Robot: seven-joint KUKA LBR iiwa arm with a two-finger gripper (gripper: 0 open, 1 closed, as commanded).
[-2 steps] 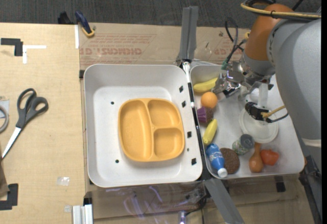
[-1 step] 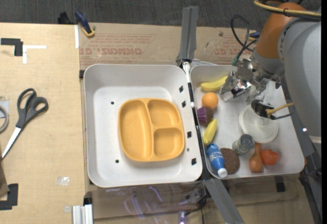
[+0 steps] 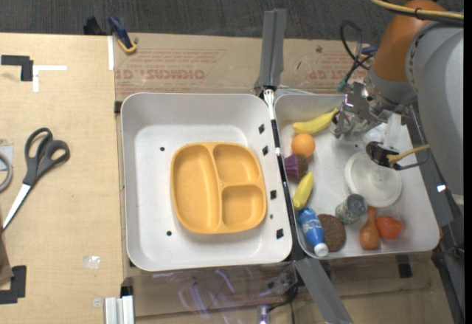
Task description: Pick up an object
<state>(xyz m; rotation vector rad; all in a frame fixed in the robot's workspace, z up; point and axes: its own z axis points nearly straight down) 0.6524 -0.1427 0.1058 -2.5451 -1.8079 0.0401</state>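
Observation:
My gripper point(image 3: 348, 122) hangs low at the back of the right bin point(image 3: 422, 245), just right of a yellow banana point(image 3: 317, 122). Nothing shows between its fingers. An orange point(image 3: 302, 145) lies left of and below it, with a purple piece point(image 3: 295, 165) and a yellow corn-like piece point(image 3: 303, 190) further toward the front. A white round lid point(image 3: 374, 178) sits below the gripper, and a black and yellow part of the arm overlaps its top edge.
At the front of the right bin lie a blue bottle point(image 3: 311, 230), a brown disc point(image 3: 332, 232), a small can point(image 3: 352, 208), an orange carrot piece point(image 3: 369, 233) and a red tomato point(image 3: 389, 226). The left bin point(image 3: 140, 167) holds a yellow divided plate point(image 3: 219, 187). Scissors point(image 3: 35, 160) rest on the bench.

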